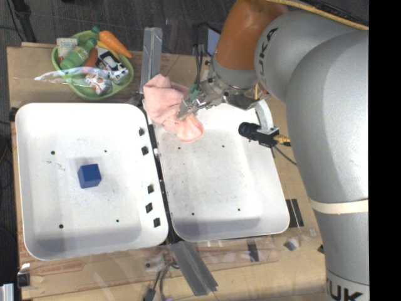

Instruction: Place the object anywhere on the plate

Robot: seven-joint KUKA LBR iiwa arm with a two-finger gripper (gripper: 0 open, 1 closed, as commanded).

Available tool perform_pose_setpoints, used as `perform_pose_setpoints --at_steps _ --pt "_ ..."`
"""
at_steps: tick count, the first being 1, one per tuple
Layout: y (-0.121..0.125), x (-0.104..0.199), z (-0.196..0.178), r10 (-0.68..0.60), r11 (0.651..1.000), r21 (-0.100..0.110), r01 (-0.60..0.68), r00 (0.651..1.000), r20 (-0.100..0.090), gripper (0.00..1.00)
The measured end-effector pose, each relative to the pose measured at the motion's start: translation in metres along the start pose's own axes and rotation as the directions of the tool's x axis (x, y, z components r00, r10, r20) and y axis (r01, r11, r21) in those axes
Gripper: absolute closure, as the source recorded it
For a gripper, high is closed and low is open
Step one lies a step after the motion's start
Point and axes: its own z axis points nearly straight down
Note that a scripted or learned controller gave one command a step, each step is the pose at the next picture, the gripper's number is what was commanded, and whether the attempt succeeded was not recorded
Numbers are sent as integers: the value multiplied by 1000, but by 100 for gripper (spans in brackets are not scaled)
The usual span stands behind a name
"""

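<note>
Two bins: shallow white trays side by side on the surface (25, 55), one at left (37, 168), one at centre right (263, 212).
Task object: most likely the pink cloth (164, 102), bunched at the upper left corner of the right bin, part of it draped over the bin's rim.
Claw: the claw (188, 108) sits at the cloth's right edge, in the upper middle of the frame; its tips are against the fabric, but whether they are apart or together I cannot tell.
Blue cube: a small blue block (89, 175) lies alone in the left bin, well apart from the arm.
Green bowl: a bowl of toy food (94, 61) stands in the upper left of the frame, outside both bins.
Plate: no plate can be made out with certainty.
Progress: early by my judgement; a grasp is not confirmed, and the carry and the placing remain.
</note>
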Motion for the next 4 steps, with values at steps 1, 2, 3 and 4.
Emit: perform_pose_setpoints --at_steps 1,2,3,4 --pt "1 1 -27 -8 1000 -2 8 1000 1 100" --pt "-19 49 -20 -402 915 1 402 915 -1 100" --pt "-37 94 -22 -730 684 0 730 684 0 100" --pt "-47 148 -30 -937 349 0 937 349 1 100"
